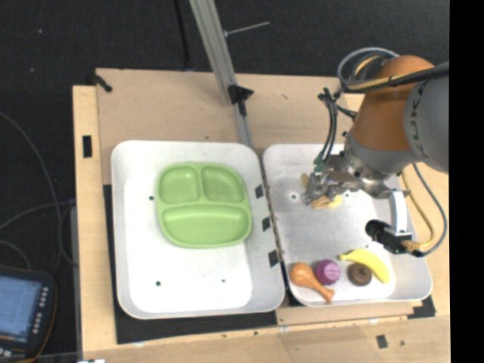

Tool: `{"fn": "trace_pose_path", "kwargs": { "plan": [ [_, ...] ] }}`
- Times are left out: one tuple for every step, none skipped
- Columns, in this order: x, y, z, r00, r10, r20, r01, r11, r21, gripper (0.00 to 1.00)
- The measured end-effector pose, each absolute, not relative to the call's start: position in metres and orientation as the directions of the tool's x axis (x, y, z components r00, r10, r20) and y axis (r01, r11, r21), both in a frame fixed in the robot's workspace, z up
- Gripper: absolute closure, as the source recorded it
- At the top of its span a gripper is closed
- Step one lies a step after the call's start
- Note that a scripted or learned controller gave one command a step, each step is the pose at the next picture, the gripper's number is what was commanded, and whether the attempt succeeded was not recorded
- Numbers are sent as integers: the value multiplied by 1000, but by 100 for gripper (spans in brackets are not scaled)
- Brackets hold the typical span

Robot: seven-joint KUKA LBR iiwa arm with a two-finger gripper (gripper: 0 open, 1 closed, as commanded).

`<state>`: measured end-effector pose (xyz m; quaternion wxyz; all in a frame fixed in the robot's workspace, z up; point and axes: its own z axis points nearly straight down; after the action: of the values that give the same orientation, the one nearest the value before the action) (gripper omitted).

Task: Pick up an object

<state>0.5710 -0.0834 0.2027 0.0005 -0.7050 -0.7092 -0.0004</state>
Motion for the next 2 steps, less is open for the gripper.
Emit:
{"fn": "trace_pose_path", "kwargs": {
  "plan": [
    [563, -31, 222, -7, 1000, 2, 1000, 7, 4, 100],
    [555, 26, 226, -9, 1000, 3, 1000, 9, 1, 100]
  ]
}}
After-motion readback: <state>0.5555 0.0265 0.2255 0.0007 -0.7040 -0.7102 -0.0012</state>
